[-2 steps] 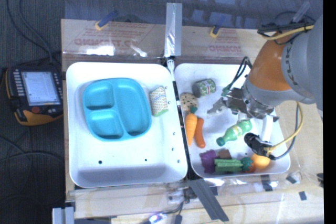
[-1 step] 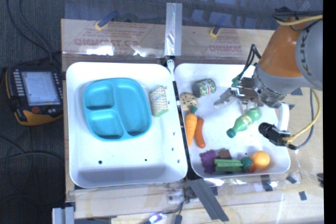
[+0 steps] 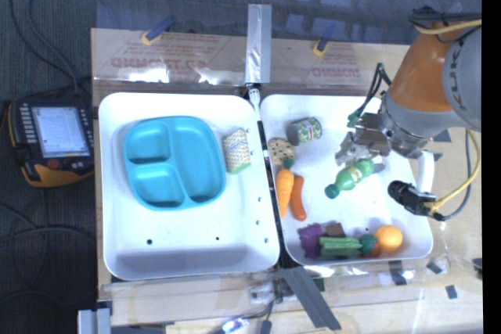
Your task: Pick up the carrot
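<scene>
The carrot (image 3: 285,185) is orange with a green top and lies along the left wall of the right bin (image 3: 407,246). A darker orange-red piece (image 3: 298,200) lies against its right side. My gripper (image 3: 362,151) hangs over the right half of that bin, well to the right of the carrot. It sits just above the upper end of a green bottle (image 3: 349,178). The arm's orange band and grey wrist cover the bin's upper right corner.
A green can (image 3: 304,130) and a round cookie (image 3: 279,149) lie above the carrot. Purple grapes (image 3: 310,235), a green toy (image 3: 340,246) and an orange (image 3: 389,237) line the near wall. The left bin (image 3: 117,238) holds a blue divided plate (image 3: 172,160) and a bread piece (image 3: 236,150).
</scene>
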Action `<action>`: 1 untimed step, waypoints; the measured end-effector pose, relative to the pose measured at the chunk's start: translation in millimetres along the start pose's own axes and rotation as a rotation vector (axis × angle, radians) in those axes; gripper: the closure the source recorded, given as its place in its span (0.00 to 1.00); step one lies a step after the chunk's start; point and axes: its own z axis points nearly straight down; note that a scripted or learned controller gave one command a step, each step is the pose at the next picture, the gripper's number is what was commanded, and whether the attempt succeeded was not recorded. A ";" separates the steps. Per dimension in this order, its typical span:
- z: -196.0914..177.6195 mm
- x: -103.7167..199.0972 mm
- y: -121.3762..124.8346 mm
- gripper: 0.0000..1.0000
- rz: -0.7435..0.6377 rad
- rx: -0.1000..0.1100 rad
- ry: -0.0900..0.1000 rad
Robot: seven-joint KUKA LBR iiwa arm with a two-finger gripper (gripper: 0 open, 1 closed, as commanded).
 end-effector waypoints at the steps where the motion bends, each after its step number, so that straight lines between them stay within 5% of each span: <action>1: 96.6 5.9 -37.4 1.00 0.364 -0.015 0.002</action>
